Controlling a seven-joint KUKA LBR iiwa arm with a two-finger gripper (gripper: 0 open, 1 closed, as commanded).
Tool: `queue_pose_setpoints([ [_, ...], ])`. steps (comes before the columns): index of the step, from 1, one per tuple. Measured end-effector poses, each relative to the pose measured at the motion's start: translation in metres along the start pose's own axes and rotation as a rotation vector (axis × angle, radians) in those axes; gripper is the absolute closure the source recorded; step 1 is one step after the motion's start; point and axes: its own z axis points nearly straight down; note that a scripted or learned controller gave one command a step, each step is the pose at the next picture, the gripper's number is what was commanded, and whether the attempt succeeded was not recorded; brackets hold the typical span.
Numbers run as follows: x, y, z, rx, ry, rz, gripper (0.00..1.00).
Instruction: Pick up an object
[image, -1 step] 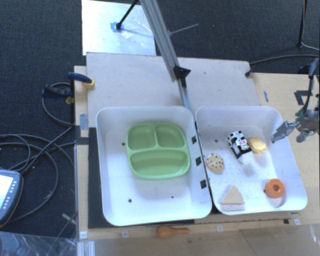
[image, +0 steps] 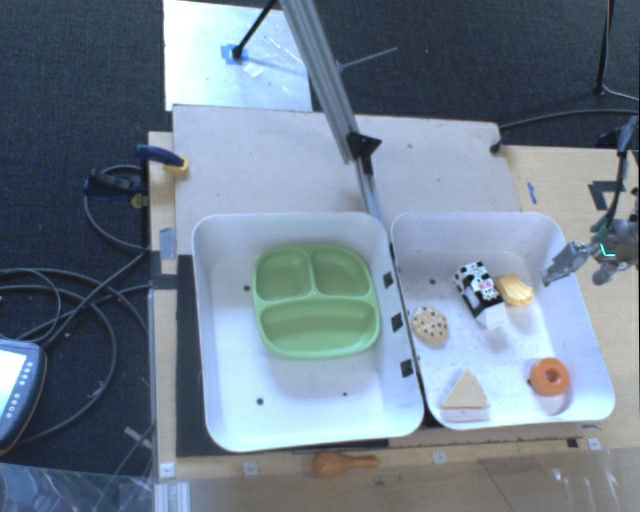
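The right bin (image: 440, 235) holds several small items: a black-and-white cow-patterned carton (image: 478, 292), a yellow piece (image: 516, 290) just right of it, a speckled cookie (image: 430, 325), an orange ring (image: 549, 377) and a tan sandwich wedge (image: 465, 392). My gripper (image: 562, 264) hangs at the right bin's right wall, above the rim. It is right of the yellow piece and apart from it. It is small and grey here, and nothing shows in it.
A green divided plate (image: 315, 302) lies in the left bin (image: 215, 380). A slanted metal pole (image: 335, 90) crosses the back down to the gap between the bins. A tan wooden piece (image: 345, 462) lies on the bench in front. Cables lie on the floor at left.
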Motion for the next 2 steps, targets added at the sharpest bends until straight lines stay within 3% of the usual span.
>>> queue_pose_setpoints([
  [2,0.015,0.002,0.094,0.004,0.001,0.002,0.0],
])
